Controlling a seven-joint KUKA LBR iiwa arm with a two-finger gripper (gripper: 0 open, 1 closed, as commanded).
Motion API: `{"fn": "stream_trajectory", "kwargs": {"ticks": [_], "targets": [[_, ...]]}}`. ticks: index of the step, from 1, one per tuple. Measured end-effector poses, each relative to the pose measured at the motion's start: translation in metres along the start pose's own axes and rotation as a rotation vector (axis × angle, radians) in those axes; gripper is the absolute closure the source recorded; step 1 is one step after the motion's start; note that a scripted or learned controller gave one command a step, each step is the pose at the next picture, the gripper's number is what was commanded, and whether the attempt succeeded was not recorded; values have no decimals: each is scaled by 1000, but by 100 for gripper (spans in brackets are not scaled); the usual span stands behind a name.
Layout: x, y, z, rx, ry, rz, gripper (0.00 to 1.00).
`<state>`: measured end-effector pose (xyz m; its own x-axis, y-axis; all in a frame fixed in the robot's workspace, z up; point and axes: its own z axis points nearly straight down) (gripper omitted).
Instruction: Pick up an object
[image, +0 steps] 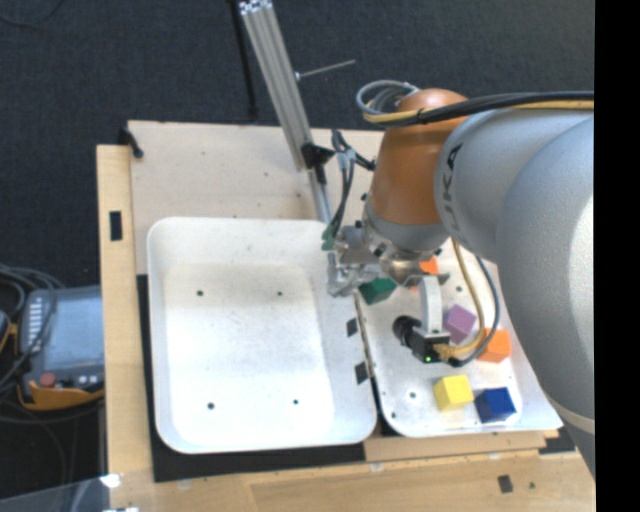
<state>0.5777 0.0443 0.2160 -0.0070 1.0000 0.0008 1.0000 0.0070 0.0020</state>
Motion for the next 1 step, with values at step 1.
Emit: {"fn": "stream_trajectory", "kwargs": {"ticks": [1], "targets": [[43,16,-7,0,1,0,100]]}}
